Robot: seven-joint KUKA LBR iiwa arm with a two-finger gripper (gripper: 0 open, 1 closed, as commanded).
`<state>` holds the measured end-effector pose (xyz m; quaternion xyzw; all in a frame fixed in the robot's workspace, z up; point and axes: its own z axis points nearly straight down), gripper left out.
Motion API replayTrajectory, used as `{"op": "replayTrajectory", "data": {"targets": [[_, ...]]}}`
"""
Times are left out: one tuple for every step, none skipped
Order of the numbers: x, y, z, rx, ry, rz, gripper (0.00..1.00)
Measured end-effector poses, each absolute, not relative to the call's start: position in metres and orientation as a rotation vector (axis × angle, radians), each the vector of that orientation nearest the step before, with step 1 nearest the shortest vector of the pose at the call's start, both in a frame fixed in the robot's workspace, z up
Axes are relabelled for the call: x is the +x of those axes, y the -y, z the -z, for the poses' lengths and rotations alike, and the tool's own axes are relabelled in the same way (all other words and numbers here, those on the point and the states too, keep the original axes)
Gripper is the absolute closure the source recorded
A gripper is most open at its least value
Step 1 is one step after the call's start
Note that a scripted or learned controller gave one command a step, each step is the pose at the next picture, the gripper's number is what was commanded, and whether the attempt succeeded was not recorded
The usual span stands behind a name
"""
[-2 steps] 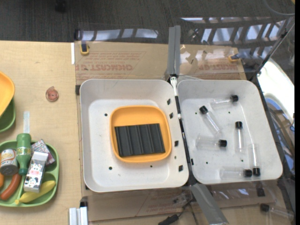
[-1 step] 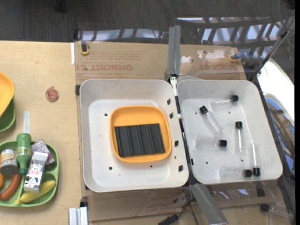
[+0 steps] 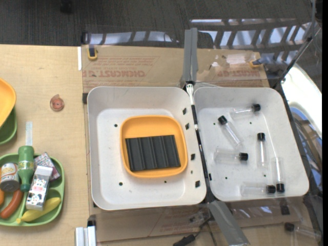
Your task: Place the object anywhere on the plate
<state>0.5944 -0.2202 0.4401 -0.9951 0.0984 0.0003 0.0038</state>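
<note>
An orange plate sits in the middle of the left white bin. A dark grey ribbed block lies flat on the plate, covering most of its front half. In the right white bin lie several clear plastic tubes with black caps, among them one near the back, one left of centre and one upright-lying at the right.
A wooden bench top at the left carries a green tray of toy food, a green bottle, and a small pink disc. Cardboard lies under the bins. A metal frame stands behind the right bin.
</note>
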Motion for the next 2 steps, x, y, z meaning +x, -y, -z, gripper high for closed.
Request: {"op": "replayTrajectory", "data": {"targets": [[0.571, 0.220, -0.440, -3.118, -0.310, 0.000, 0.00], [0.522, 0.221, -0.441, -3.112, -0.357, -0.001, 0.00]]}}
